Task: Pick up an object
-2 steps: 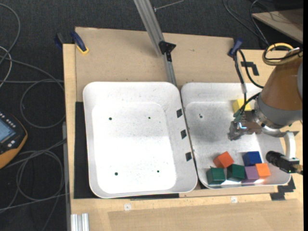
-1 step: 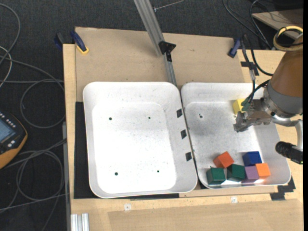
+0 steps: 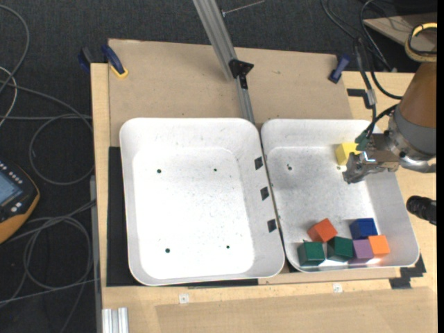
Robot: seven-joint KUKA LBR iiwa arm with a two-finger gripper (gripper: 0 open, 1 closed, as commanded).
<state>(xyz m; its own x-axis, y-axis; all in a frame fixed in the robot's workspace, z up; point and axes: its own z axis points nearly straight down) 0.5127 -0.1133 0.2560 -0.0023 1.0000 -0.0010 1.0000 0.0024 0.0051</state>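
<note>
The bench [image 3: 208, 75] is a bare tan board with dark floor and loose cables around it. A blue clamp [image 3: 115, 62] grips its far left corner and another clamp [image 3: 339, 69] sits at the far right. A grey metal pole [image 3: 220, 37] slants in from the top and ends at the far rims where the two bins meet.

The left bin [image 3: 139, 186] fills the middle of the bench; a few small dark dots mark its floor. The right bin [image 3: 298, 144] lies just beside it, their rims touching along a seam that carries three small black clips.

The arm [image 3: 420, 116] comes in over the right bin's right edge. Its gripper [image 3: 355, 164] hangs above the far right part of that bin. A yellow block [image 3: 343, 152] shows at the gripper's left tip, touching it in this view, but whether the fingers are spread or closed around it cannot be told.

The other blocks crowd the near right corner of the right bin: a red block [image 3: 322, 229], a blue block [image 3: 363, 227], an orange block [image 3: 379, 244], a purple block [image 3: 363, 250] and two green blocks [image 3: 312, 253], packed touching one another. The floor between this cluster and the gripper is open, as is the bin's left half.

No readable writing shows anywhere.
</note>
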